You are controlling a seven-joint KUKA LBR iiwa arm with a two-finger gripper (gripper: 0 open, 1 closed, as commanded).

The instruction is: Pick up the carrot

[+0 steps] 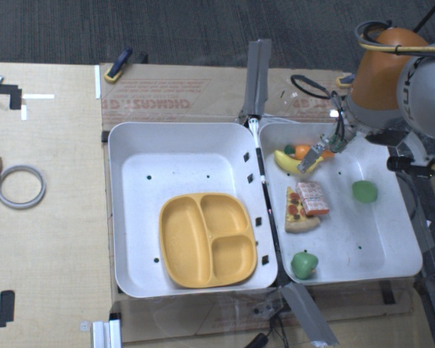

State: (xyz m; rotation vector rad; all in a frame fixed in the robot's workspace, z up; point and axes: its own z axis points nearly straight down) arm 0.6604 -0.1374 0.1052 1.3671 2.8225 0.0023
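The carrot point(303, 151) lies in the right bin point(391, 256), near its far left corner, just behind a yellow banana point(288, 162). What shows of it is a small, bright orange, rounded piece with a dark green bit at its left end. A further orange patch shows just right of the tool, so its long axis seems to run roughly left to right across the view, green end to the left. The middle stretch is covered, so the exact heading cannot be told.

The tool point(323, 149) hangs low over the right-hand part of the carrot, at the end of the grey arm point(420, 100) with its orange band. Tool and carrot overlap in the view. Whether they touch cannot be told, nor whether the tool is spread or pressed together.

Nearer in the same bin lie a toy pizza slice point(299, 216) with a small red and white box point(314, 198) on it, a round green piece point(364, 191) and a green vegetable point(304, 264). The left bin point(130, 165) holds a yellow divided plate point(206, 239). A tape roll point(19, 186) rests on the worktop point(51, 267).
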